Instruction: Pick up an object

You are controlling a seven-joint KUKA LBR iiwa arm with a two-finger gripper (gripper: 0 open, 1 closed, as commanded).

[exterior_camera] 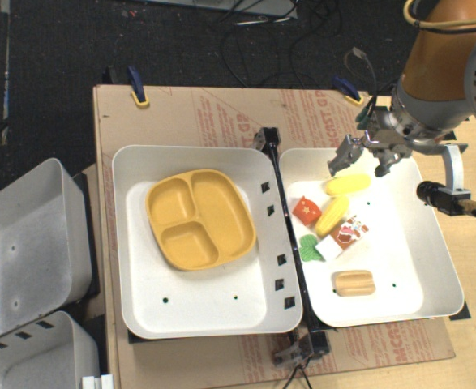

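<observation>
Seen from above at a slant, the gripper (pixel 361 156) hangs over the far part of the right bin (pixel 440 250), its two dark metal fingers (pixel 340 157) spread apart with nothing between them, just above a smooth yellow rounded piece (pixel 346 185) that lies near the bin's far wall. Just beside that piece, toward the near side, a second yellow piece (pixel 332 215), longer and tapered like a corn cob, lies at a slant. To its left sits a small red blocky item (pixel 306 210); below it a flat green leaf-shaped piece (pixel 309 247) touches a white-and-red packet (pixel 348 233) whose print is too small to read. Nearer the front wall, apart from the cluster, lies a tan bread-shaped block (pixel 353 283) with rounded corners. The left bin (pixel 132 241), glossy white plastic like its neighbour, bears a matte mustard-yellow plate (pixel 199 217) with rounded corners and three compartments. Both bins rest on a brown cardboard sheet (pixel 189 112) printed with faded red lettering that cannot be made out. Blue clamps (pixel 137 86) grip the sheet's far edge.
</observation>
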